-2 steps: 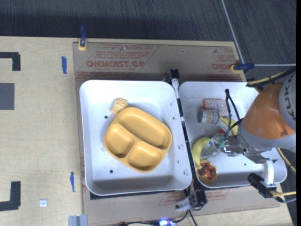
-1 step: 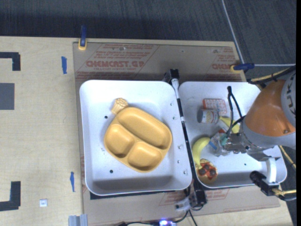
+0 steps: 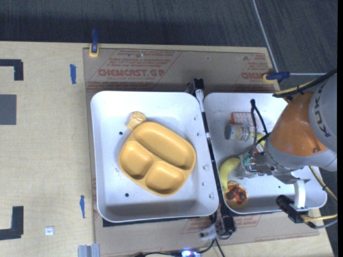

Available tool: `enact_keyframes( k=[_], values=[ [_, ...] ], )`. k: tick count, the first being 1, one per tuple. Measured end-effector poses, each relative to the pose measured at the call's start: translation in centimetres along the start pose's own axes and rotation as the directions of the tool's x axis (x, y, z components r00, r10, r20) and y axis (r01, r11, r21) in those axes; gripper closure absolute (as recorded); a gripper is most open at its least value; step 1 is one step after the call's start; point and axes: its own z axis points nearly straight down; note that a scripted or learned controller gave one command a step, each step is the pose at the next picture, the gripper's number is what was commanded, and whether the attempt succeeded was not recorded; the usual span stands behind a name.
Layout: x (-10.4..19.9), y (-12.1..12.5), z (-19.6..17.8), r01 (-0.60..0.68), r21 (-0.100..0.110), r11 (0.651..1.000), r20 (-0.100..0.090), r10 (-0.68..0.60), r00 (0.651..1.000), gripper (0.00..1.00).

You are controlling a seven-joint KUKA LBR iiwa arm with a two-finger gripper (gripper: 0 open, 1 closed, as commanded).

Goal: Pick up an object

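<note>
My tool point(image 3: 252, 165) hangs low in the right bin point(image 3: 316, 199), because that is where the small things to pick lie. My own wrist covers the tip, so I cannot tell how my tool is set, or if it has anything. Just beside my tool, toward the other bin, lies a yellow banana point(image 3: 229, 168). Near it, toward the front wall, sits a small red and orange thing point(image 3: 236, 193), maybe a bag of snacks. Behind my tool lies a can point(image 3: 239, 131) on its side. Far off, in the left bin point(image 3: 107, 143), rests a big yellow tray point(image 3: 156, 157) with three hollows. My arm hides part of the right bin.
</note>
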Motion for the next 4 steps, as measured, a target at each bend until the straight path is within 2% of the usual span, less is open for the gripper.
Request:
enact_keyframes(
  k=[1, 4],
  values=[
    [0.07, 0.04, 0.04, 0.000, -0.001, 1.000, -0.001, 0.000, 1.000, 0.00],
    [-0.28, -0.54, 0.04, 0.002, -0.002, 1.000, -0.003, -0.002, 1.000, 0.00]
  ],
)
